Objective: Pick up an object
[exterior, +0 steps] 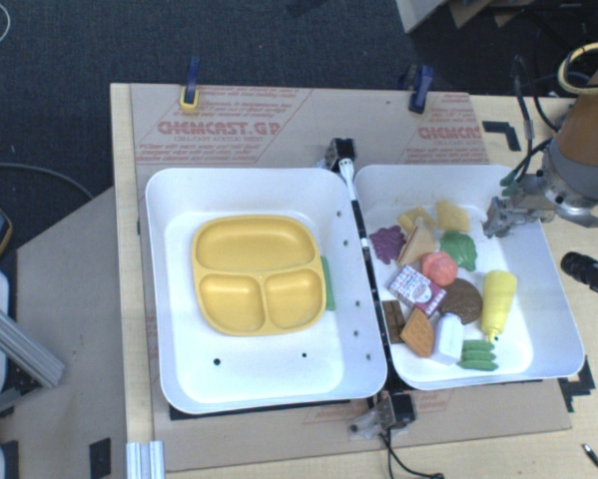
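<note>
From above, the tabletop [239, 118] carries two shallow white bins side by side. The left bin [169, 267] holds a yellow divided plate [259, 272], with one long compartment at the far side and two smaller ones at the near side; a thin green strip [327, 283] shows along the plate's right edge.

The right bin [553, 297] holds a pile of toy food crowded toward its left and middle. A purple grape bunch [386, 241] lies nearest the divider, with a tan wedge [415, 242] beside it and a pale yellow piece [452, 216] farther back. A green leafy piece [460, 248] touches a round pink-red fruit [438, 266]. Below these sit a small pink-and-white box [415, 287], a brown round piece [463, 300], an orange cracker [417, 332], a white block [448, 338] and green beans [477, 356]. A yellow bottle [498, 302] lies to the right of the pile.

The arm comes in from the right, and the gripper [506, 216] hangs over the far right part of the right bin, apart from the pile, nothing seen between its fingers. Whether it is released or clenched cannot be told.
</note>
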